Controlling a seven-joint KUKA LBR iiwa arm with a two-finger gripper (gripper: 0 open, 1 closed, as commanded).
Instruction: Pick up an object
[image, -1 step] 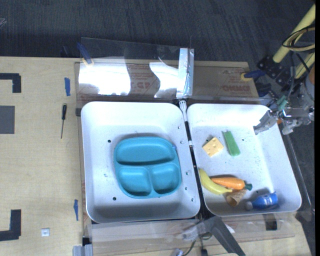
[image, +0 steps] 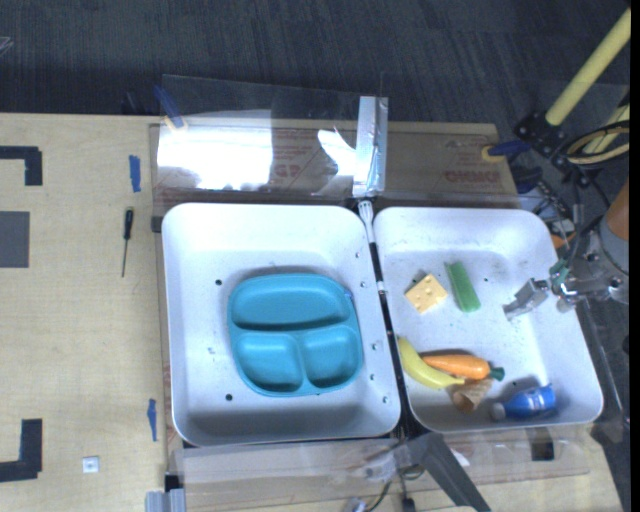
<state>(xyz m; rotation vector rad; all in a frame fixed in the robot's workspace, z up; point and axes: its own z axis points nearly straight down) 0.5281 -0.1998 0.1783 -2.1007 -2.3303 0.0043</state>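
In the right bin (image: 500, 232) lie several small objects. A yellow cheese wedge (image: 427, 294) and a green stick (image: 462, 286) sit near the bin's middle. Along the front lie a yellow banana (image: 420, 366), an orange carrot (image: 458, 365), a small brown piece (image: 470, 396) and a blue bottle-shaped toy (image: 526, 401). My gripper (image: 524, 298) hangs over the right side of this bin, to the right of the green stick and apart from it. Nothing shows in its grasp.
The left bin (image: 190, 300) holds a blue divided plate (image: 294, 332). A clear plastic sheet (image: 270, 145) stands behind the bins. Cables and a yellow pole (image: 592, 62) crowd the back right corner. The arm's wrist (image: 590, 275) overhangs the right bin's edge.
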